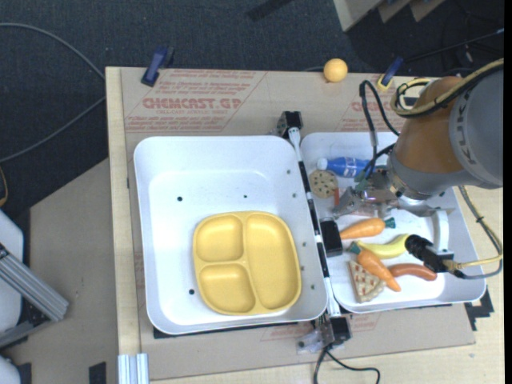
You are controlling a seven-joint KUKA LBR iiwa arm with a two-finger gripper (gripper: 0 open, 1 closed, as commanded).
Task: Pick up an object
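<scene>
Two shallow white bins sit side by side on the bench: the left bin [160, 174] carries a yellow divided plate [246, 261] with three compartments, lying flat toward its near side, and the right bin [468, 290] holds a scatter of toy food. Within that right bin, a blue bottle [346, 166] lies on its side near the far edge, with a round brown cookie [323, 184] just beside it toward the divider. Nearer the camera, an orange carrot [362, 229] lies across the bin's middle, a yellow banana [389, 248] with a dark tip sits just behind a second, smaller carrot [379, 267], a reddish sausage [411, 273] lies close to the banana, and a waffle-patterned pizza slice [365, 282] rests at the near edge. The arm reaches in from the right, its orange band above the right bin, and the gripper [370, 197] hangs low over the bin between the bottle and the upper carrot; whether it is spread or closed, or has hold of anything, cannot be made out from this angle. An orange ball [335, 70] rests on the brown board [200, 102] beyond the bins, and a blue clamp [156, 65] grips the board's far left edge.
</scene>
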